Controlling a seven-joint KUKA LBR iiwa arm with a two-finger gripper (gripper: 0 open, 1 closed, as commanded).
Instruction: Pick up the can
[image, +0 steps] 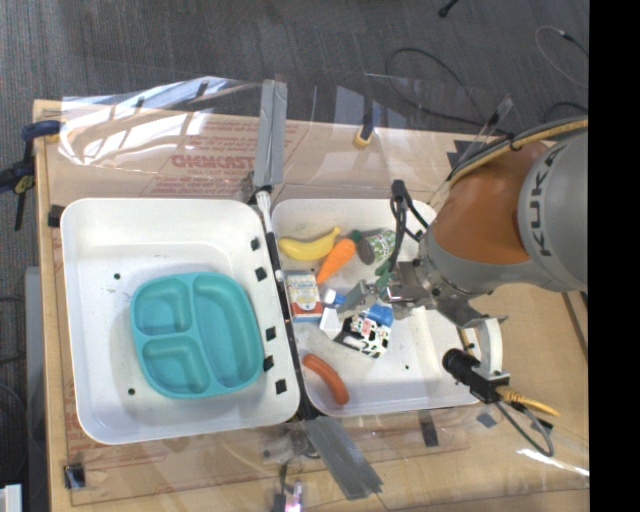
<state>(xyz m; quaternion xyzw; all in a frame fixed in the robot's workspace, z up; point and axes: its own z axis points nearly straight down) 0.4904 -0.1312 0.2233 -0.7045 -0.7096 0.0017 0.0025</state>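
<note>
The can (377, 243) lies on its side at the back of the right bin (430, 385); it is greenish with a grey end and sits just right of the carrot (337, 259). My gripper (368, 294) hangs low over the middle of this bin, a little in front of the can and apart from it. It sits right above a blue and white pack (333, 309) and a black-and-white cow-patterned item (365, 335). The arm's grey and orange wrist (490, 230) covers the bin's right side.
The right bin also holds a banana (307, 243), a small white carton (302, 291) and a red sausage (326, 377) near the front. A teal divided plate (195, 335) lies in the left bin (90, 260). Black cables (400, 215) run over the back rim.
</note>
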